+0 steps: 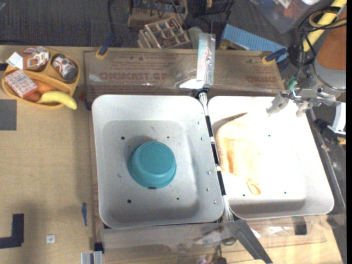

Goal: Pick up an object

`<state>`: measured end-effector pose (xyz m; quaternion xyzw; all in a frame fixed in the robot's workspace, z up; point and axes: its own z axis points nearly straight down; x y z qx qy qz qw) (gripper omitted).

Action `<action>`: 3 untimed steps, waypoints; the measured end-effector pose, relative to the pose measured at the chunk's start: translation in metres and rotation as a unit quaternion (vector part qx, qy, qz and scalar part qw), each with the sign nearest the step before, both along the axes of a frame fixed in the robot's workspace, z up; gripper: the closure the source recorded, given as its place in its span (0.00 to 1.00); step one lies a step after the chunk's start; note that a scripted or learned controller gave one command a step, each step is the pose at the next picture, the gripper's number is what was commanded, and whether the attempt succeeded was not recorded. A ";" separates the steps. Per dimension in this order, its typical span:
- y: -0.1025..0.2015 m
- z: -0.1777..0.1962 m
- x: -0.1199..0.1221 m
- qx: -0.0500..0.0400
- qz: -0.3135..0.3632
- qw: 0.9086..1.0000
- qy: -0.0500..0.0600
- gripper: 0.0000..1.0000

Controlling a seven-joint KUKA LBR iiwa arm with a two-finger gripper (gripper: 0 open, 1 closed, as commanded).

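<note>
A teal bowl (pixel 153 164) lies upside down in the middle of the left bin (pixel 110 114). My gripper (pixel 288 105) hangs over the far right corner of the right bin (pixel 308 147), well away from the bowl. Its two fingers (pixel 273 106) are spread apart with nothing between them. The arm's orange band and grey wrist rise toward the upper right corner of the view.
The right bin's floor has a brownish stain (pixel 234 150) near its left side. A yellow tray of toy food with a banana (pixel 59 98) sits at the far left. Cardboard, crates and cables lie beyond the bins' far edge.
</note>
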<state>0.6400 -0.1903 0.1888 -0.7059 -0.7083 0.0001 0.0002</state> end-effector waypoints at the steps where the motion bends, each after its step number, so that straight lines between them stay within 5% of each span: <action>1: 0.006 -0.011 -0.072 0.000 -0.011 1.000 0.000 0.00; 2: 0.065 -0.073 -0.023 0.000 0.050 0.999 -0.001 0.00; 3: 0.092 -0.097 0.027 -0.001 0.127 0.992 -0.002 0.00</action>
